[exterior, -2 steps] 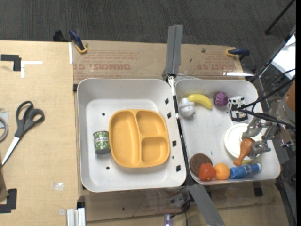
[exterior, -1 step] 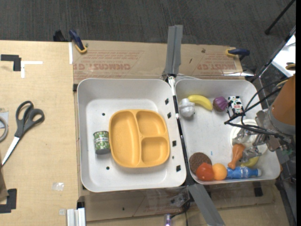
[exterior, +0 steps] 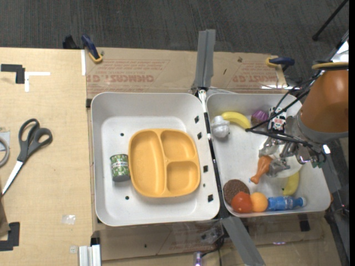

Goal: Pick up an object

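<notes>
My gripper (exterior: 275, 158) hangs low in the right bin (exterior: 244, 148), under the orange band of the arm. An orange carrot-shaped toy (exterior: 259, 170) lies tilted just left of it, its upper end right at the gripper's tip. Whether they touch is unclear. A yellow banana (exterior: 292, 183) lies just below and right of the gripper. Along the bin's front edge sit a brown disc (exterior: 235, 188), a red tomato (exterior: 241, 203), an orange ball (exterior: 258, 202) and a blue bottle (exterior: 285, 203). At the back lie another banana (exterior: 236, 119), a purple toy (exterior: 259, 116) and a grey ball (exterior: 220, 128).
The left bin (exterior: 105, 132) holds a yellow divided plate (exterior: 165, 162) and a green can (exterior: 119, 167) beside it. Scissors (exterior: 25, 146) lie on the wooden bench at far left. Black cables run from the arm across the right bin's back right corner.
</notes>
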Tool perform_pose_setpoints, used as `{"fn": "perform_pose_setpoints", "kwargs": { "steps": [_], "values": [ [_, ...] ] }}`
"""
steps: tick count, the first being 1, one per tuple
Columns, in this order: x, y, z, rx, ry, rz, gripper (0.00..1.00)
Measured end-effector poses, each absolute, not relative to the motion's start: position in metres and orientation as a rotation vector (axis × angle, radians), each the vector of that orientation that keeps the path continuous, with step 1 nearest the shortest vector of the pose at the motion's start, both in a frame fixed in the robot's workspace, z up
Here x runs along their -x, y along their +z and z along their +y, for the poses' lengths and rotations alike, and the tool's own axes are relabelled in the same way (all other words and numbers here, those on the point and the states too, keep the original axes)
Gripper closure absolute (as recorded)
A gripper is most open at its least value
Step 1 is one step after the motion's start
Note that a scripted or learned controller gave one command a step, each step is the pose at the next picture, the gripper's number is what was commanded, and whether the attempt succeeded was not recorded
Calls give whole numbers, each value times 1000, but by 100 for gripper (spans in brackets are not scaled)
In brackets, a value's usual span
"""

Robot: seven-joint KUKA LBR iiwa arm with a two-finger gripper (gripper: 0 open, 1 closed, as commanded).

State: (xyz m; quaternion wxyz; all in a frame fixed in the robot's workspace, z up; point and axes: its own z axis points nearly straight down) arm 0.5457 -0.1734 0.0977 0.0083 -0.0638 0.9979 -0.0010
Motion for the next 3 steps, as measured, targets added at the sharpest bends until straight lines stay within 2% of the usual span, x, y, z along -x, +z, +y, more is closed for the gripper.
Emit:
{"fn": "perform_pose_setpoints", "kwargs": {
  "steps": [1,2,3],
  "values": [
    [-498,98,-140,-174,-5,3114,100],
    [-509,190,-221,563,1,3087,100],
    [-523,140,-170,668,4,3068,100]
  ]
}}
